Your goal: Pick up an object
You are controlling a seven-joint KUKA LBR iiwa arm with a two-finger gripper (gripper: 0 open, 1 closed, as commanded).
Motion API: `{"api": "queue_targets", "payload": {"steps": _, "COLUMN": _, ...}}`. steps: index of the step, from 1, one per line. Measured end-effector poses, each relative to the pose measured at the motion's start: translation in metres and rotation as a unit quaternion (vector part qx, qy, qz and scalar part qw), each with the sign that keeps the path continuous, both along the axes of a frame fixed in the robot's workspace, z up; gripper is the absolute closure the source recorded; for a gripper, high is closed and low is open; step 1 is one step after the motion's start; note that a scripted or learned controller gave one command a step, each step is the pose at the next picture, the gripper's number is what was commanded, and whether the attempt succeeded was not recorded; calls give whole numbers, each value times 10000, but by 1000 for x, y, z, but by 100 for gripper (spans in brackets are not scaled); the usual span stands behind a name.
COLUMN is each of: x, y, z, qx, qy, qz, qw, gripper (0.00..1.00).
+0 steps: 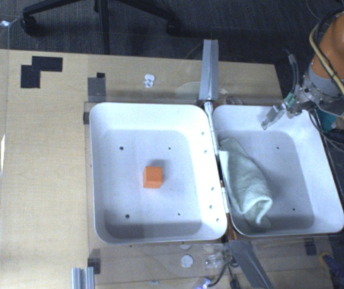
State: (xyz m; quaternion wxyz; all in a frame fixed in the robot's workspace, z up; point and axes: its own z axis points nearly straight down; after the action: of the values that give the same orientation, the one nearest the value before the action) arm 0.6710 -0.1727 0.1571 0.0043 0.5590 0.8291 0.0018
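An orange cube [153, 177] sits near the middle of the left bin [108, 161], far left of and below the fingers [272, 117] in the frame. A rolled white towel [246, 180] lies in the right bin [304, 161], below and just left of the fingers, its long axis running down the frame along the dividing wall. The fingers hang over the right bin's upper rim, nothing between them; whether they are wide or narrow cannot be told. The towel is the nearer pick, judged by position; the cube lies across the divider. A light wood tabletop [39, 161] carries both bins.
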Motion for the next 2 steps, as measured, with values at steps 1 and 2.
{"api": "queue_targets", "payload": {"steps": 1, "x": 3, "y": -28, "z": -59, "qx": 42, "qy": 31, "qz": -302, "qw": 9995, "gripper": 0}}
{"api": "queue_targets", "payload": {"steps": 2, "x": 6, "y": -32, "z": -45, "qx": -39, "qy": -76, "qz": -297, "qw": 9995, "gripper": 100}}
